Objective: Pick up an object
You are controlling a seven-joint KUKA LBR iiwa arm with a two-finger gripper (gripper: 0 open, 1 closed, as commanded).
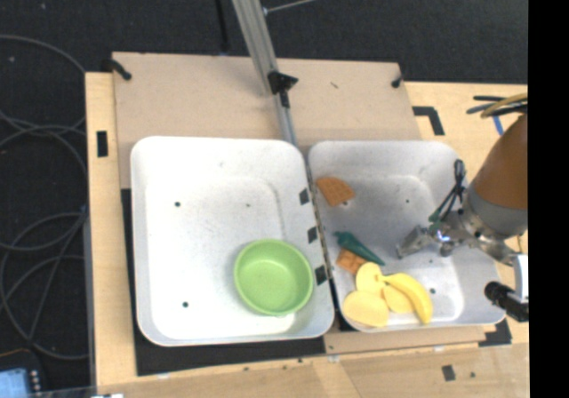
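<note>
The gripper (418, 242) was poised low in the right bin (382, 156), nothing seen between its fingers; whether clenched could not be told. The banana (411, 291) lay just below, likely targeted; the bowl (273, 276) far left.

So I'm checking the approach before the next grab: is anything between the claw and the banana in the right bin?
Nothing visible is. The claw hangs over bare floor of the right bin, and the banana lies just toward the near edge of it, with open white floor between them.
</note>
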